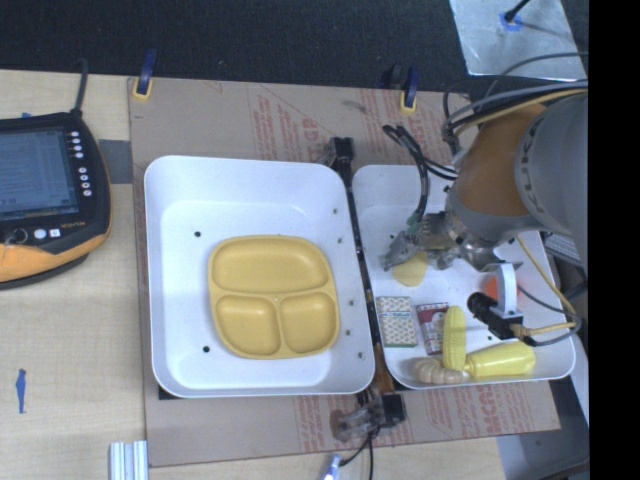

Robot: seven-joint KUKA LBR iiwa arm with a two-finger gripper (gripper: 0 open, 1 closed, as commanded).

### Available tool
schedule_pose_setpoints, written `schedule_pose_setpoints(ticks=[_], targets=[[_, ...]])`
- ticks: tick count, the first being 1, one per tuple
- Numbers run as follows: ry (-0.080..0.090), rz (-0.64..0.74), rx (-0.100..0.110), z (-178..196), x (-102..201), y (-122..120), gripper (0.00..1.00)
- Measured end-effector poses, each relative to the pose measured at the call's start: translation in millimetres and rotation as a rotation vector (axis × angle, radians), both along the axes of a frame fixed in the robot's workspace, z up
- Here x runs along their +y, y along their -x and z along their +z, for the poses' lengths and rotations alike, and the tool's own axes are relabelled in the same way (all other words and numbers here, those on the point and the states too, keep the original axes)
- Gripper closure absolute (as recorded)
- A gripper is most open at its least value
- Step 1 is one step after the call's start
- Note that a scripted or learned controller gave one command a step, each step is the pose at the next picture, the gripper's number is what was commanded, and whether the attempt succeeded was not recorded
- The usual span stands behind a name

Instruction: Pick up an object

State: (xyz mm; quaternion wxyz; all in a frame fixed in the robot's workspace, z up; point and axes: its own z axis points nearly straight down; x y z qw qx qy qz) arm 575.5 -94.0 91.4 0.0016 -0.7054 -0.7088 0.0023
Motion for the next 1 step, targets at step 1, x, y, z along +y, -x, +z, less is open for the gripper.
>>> schedule_pose_setpoints(ticks=[1], targets=[[0.001,0.003,0.003,10.2,-0.9,0.1,1.0]])
